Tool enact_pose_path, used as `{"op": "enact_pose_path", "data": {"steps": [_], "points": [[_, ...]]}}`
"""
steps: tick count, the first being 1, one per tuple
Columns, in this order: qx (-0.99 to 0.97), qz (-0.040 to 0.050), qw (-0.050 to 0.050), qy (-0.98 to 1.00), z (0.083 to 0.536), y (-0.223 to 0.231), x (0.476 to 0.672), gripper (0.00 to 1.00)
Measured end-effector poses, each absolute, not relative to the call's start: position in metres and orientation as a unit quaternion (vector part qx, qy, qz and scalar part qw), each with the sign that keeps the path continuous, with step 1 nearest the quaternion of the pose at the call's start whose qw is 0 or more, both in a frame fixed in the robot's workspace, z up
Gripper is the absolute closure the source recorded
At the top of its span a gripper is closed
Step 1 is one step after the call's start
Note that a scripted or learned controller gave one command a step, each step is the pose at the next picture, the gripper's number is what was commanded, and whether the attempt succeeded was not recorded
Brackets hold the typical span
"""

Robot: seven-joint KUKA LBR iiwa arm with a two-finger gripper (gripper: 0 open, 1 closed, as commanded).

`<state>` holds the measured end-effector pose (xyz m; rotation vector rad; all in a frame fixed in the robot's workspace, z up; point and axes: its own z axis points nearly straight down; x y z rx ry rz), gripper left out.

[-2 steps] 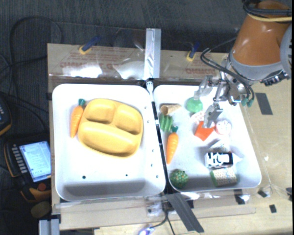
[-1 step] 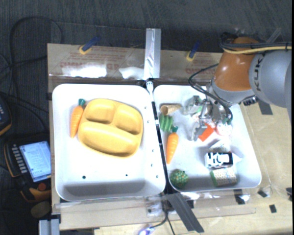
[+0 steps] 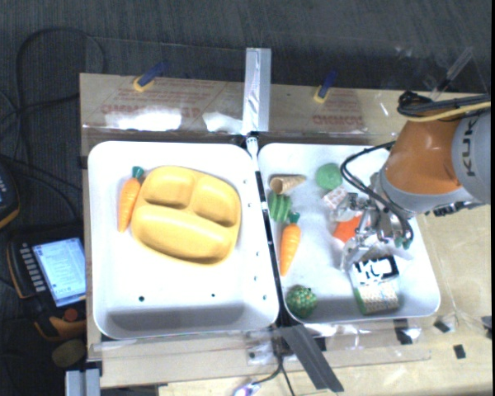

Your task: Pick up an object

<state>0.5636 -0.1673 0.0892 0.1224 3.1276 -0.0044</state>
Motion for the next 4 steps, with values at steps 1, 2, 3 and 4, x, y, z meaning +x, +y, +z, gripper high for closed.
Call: {"op": "enact_pose_path", "data": {"steps": [1, 2, 3, 4], "points": [[0.056, -0.0014, 0.012, 0.998, 0.091, -0.202, 0.519, 0.0], [0.14, -0.0023, 0.011, 0.99, 0.09, -0.161, 0.492, 0.0], [0.234, -0.0003, 0.005, 0.972, 0.088, -0.162, 0.567, 0.0], [0.276, -0.0009, 0.009, 0.961, 0.09, -0.183, 0.49, 0.0]]}}
